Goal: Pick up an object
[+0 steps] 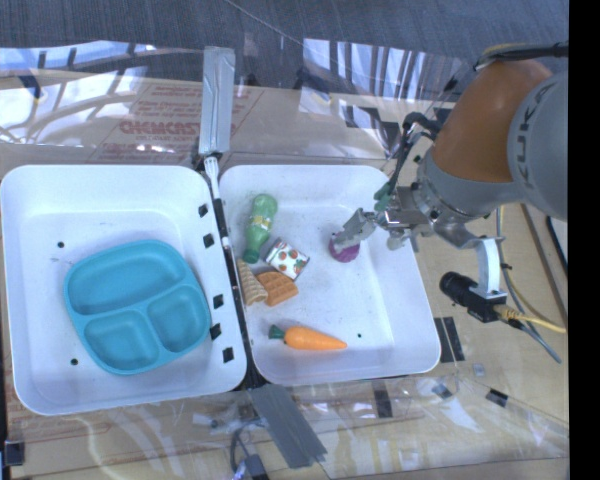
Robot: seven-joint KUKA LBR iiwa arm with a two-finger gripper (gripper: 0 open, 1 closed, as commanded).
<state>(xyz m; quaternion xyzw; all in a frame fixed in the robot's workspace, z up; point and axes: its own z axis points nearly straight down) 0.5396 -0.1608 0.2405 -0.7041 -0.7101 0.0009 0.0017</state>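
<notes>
Over the right bin point(410, 308), the gripper point(352, 232) sits low at a small purple object point(346, 250), fingers right against it, though I cannot tell how far apart they stand or whether they grip it. To its left lie a green bottle point(260, 223), a small patterned box point(287, 260), a waffle piece point(276, 287) and a carrot point(313, 339). The left bin point(30, 208) holds a blue divided tray point(135, 304).

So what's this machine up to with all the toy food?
A robot arm reaches in from the right over the right-hand bin. Its hand is down at a small purple item, apparently trying to pick it up. A green bottle, a small printed box, a waffle-like piece and a toy carrot lie nearby. The left bin holds a blue divided tray.
</notes>
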